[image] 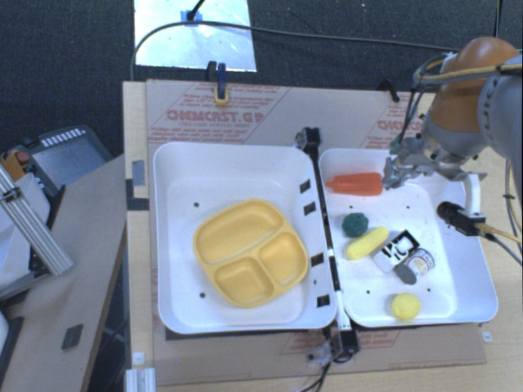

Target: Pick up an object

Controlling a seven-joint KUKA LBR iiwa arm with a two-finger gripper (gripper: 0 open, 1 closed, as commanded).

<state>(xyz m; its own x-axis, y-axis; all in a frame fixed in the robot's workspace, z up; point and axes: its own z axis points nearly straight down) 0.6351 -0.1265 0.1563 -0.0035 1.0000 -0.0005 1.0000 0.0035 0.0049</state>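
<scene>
The grey arm reaches in from the right, its gripper pointing down.

A grey arm with an orange band, dark cables and metallic claw.

The arm is cut off at the right edge. Its hand hides the carrot's right end; the hand's fingers are too small to tell.

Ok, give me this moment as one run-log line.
gripper: low in right bin, at carrot end | grasp: unconfirmed | left bin: yellow tray
</scene>
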